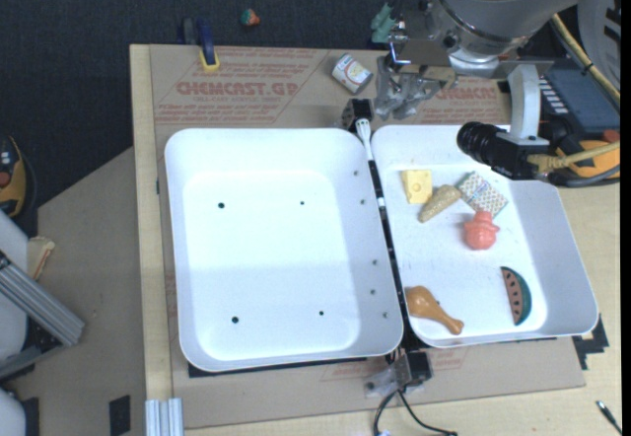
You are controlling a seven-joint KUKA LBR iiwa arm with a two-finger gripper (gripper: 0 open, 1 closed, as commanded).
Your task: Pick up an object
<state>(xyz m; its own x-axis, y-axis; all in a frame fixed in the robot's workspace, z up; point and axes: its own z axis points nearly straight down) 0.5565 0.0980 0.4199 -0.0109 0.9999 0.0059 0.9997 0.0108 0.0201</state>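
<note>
The right bin (552,227) holds the candidate objects: a yellow cheese wedge (416,184), a tan bread piece (440,203), a checkered block (483,194), a pink toy (480,232), a drumstick (433,309) and a watermelon slice (515,294), all lying below the fingers. The fingers (402,97) hang above the bin's far rim; nothing is visible between them, and their state cannot be determined. The left bin (197,227) adjoins on the bench (256,79).

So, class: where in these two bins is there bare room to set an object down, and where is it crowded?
The left bin offers bare floor. In the right bin, cheese wedge, patterned block and pink toy crowd the top; room lies between chicken drumstick and watermelon slice.
</note>
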